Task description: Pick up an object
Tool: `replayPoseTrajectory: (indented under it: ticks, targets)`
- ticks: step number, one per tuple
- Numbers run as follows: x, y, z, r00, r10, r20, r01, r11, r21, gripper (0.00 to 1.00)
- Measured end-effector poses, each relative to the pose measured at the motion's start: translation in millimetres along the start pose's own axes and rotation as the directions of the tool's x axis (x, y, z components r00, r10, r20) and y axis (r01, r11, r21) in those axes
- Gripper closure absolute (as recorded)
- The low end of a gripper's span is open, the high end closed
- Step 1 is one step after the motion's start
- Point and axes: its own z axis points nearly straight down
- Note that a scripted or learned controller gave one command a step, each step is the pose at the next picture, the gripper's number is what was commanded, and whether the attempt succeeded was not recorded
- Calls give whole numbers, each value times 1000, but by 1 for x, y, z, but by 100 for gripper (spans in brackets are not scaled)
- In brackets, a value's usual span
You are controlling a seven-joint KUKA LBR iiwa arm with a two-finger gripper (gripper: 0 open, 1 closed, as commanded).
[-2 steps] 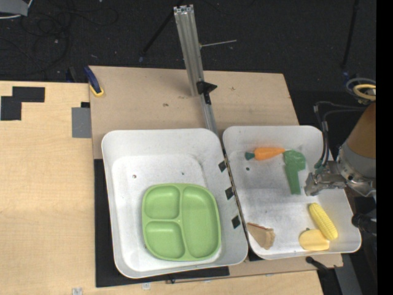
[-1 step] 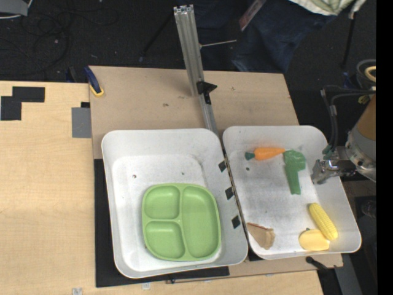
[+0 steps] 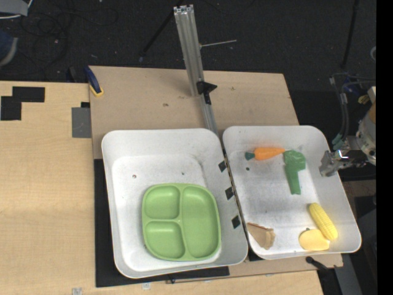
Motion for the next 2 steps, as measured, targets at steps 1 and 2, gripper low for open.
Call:
replayPoseTrajectory:
  ticks: [1,2]
  targets:
    - [45,9,8,1000,-3,-4,3,1000,5,100]
    - [94,14,0,1000,-3,-4,3,1000,5,100]
